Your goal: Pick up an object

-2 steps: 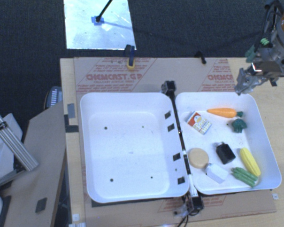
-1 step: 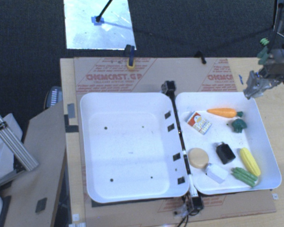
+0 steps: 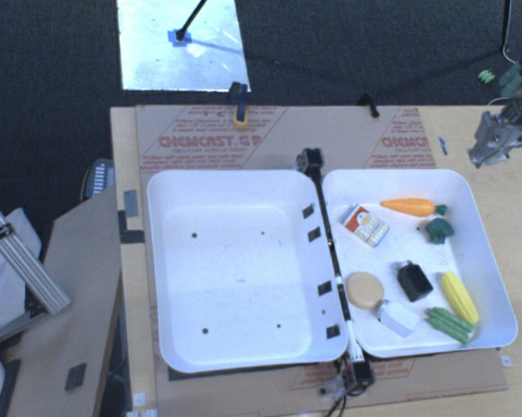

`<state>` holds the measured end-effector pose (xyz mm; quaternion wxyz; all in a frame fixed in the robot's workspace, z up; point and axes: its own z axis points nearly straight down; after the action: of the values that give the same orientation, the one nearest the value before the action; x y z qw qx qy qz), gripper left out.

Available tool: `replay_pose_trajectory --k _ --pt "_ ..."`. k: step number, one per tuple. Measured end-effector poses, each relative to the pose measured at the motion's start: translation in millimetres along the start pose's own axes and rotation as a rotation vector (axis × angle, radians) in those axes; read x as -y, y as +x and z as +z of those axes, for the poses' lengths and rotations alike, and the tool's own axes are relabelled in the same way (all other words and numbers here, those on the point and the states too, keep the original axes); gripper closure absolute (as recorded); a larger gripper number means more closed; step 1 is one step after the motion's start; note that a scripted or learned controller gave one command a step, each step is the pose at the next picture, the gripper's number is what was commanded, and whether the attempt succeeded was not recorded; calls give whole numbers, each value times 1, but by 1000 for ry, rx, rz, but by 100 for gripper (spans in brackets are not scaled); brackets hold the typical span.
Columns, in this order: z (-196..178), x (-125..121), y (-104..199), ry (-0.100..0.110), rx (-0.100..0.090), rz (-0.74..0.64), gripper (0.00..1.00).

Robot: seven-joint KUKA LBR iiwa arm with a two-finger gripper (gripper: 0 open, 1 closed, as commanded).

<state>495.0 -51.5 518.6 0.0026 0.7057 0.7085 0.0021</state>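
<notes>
In the camera view, the gripper (image 3: 497,143) hangs beyond the far right corner of the right bin (image 3: 481,211); if it is clenched or released, one cannot tell. Nothing is picked yet. Inside this bin lie the carrot (image 3: 408,207), broccoli (image 3: 437,230), corn (image 3: 459,296), black block (image 3: 413,280) and small box (image 3: 365,225), apart, probably for easy grasping.

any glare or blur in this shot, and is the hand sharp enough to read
Camera view: the metal sheet at the top glares bright; both white bins look evenly lit with soft shadows; the hand at the right edge is small and soft, its state unreadable.
</notes>
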Motion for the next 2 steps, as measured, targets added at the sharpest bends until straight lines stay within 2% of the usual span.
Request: replay_pose_trajectory --k 1,2 --pt "-17 9 -31 2 1 5 100" --pt "95 -56 16 13 -1 -5 100"
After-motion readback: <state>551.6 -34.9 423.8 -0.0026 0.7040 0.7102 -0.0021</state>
